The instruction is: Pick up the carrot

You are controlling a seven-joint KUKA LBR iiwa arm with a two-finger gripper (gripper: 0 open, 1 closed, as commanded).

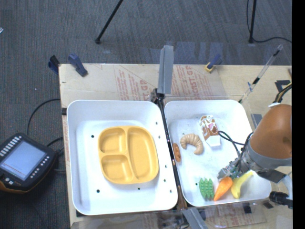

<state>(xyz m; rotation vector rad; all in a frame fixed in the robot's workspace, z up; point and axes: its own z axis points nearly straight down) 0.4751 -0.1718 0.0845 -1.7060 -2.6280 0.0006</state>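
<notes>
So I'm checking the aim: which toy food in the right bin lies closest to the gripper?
The carrot, orange, at the bin's near edge. Its top end lies right at the gripper, between the green piece and the banana. The croissant lies farther off.

1. The floor point(57, 18) is dark grey carpet with a fine ribbed texture, filling the upper and left parts of the view.
2. Two thin black tripod legs point(112, 14) slant across the carpet at the top; another black stand pole point(250, 13) rises near the top right.
3. The desk point(119, 82) is a pale wooden board with faint red printed markings.
4. Blue clamps point(76, 64) grip its far left corner, and a yellow-and-blue clamp point(212, 64) sits on its far edge.
5. A black handheld control pendant with a grey screen point(21, 162) lies on the carpet to the left, its black cable point(40, 111) curling toward the desk.
</notes>
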